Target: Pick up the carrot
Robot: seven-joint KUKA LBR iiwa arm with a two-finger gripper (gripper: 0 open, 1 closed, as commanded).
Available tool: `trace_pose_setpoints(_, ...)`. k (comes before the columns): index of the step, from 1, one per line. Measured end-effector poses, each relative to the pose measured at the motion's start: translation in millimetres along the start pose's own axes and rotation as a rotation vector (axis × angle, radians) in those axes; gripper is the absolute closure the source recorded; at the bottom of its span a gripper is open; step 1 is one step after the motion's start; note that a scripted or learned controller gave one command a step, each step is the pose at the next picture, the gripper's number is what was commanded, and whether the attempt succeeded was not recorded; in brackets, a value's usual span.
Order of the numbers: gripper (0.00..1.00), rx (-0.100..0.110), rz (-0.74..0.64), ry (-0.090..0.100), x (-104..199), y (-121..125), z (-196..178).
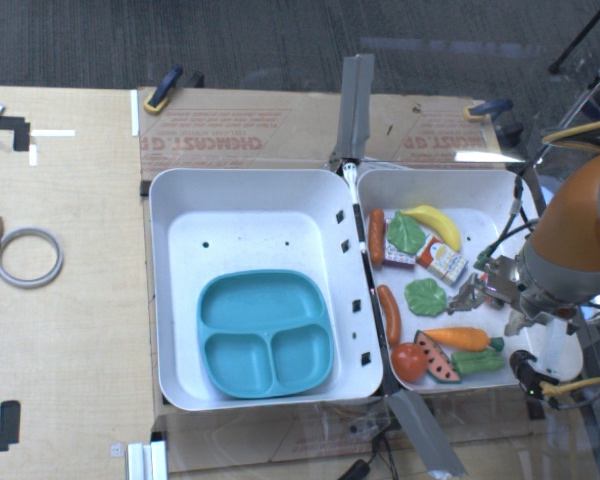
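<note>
The carrot (462,337) is orange with a green stub at its right end. It lies flat near the front of the right bin (500,183). My gripper (477,290) hangs just behind the carrot, beside a green leaf (425,295), at the end of the grey arm with the orange band (570,230). The carrot lies free on the bin floor, apart from the gripper.
Around the carrot lie a watermelon slice (438,360), a tomato (408,362), a green vegetable (477,362) and a sausage (389,313). Farther back are a banana (435,223), a carton (442,261) and another sausage (377,236). The left bin (180,208) holds a teal divided plate (265,333).
</note>
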State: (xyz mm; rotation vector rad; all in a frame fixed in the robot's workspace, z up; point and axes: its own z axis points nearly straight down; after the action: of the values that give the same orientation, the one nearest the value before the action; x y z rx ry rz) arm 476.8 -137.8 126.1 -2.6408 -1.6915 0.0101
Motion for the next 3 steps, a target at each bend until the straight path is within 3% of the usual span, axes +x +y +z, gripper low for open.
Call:
trace_pose_setpoints(1,0.0,0.001,0.529,-0.002,26.3,43.5,1.9)
trace_pose_setpoints(2,0.0,0.0,0.624,0.0,-35.4,79.6,2.6)
trace_pose_setpoints(3,0.0,-0.001,0.932,0.0,-16.9,120.7,-6.8)
